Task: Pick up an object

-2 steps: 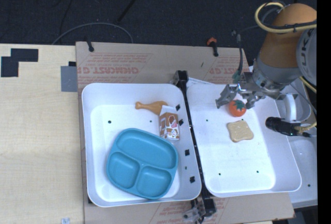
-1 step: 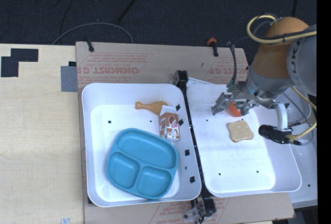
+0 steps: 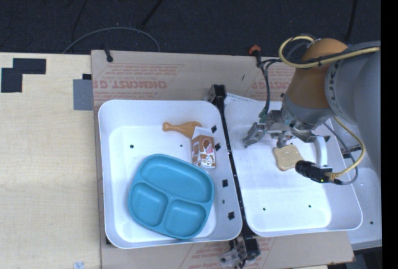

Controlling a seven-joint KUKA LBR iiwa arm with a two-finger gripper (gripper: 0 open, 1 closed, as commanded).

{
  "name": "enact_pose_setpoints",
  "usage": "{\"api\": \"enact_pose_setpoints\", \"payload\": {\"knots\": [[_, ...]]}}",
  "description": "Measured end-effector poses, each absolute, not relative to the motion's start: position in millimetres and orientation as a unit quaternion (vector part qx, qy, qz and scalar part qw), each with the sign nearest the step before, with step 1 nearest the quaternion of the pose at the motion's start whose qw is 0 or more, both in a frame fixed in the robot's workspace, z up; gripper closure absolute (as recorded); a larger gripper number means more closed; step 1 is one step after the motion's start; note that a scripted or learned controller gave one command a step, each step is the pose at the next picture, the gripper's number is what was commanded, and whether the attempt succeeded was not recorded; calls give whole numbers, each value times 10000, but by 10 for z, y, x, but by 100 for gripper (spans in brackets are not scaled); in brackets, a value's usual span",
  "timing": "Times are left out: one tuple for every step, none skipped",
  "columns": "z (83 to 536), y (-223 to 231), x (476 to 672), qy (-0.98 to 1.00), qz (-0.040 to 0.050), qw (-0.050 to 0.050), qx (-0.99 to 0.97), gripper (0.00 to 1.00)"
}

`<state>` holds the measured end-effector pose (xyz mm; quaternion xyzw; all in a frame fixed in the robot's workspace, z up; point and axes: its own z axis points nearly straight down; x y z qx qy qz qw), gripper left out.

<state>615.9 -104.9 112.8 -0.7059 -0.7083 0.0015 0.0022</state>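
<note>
Items before you, operator, on the bench:

1. Left bin (image 3: 115, 137): a blue divided plate (image 3: 171, 194) lies in its lower half. Just above the plate's upper right corner stands a small brown-and-white carton (image 3: 204, 151), close to the bin's right wall. A tan wooden-looking spoon or paddle (image 3: 181, 127) lies beside the carton, to its upper left.

2. Right bin (image 3: 292, 205): a pale tan slice, toast-like (image 3: 287, 157), rests on the floor in the upper part.

3. Arm (image 3: 336, 91): reaches in from the right, orange band over the right bin's upper edge. The gripper (image 3: 268, 132) hangs over that bin just left of and above the slice. You can see metal parts there, but whether the hand is wide or narrow you cannot tell; it appears apart from the slice, though the angle is poor.
</note>
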Motion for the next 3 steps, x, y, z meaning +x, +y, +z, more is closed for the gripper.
{"api": "enact_pose_setpoints", "payload": {"knots": [[1247,-1066,6156,-7066,16,21,-7076,100],[1739,-1077,6055,-7055,2,4,-7087,100],[2269,-1091,6061,-7072,-8,-11,-7070,100]]}}
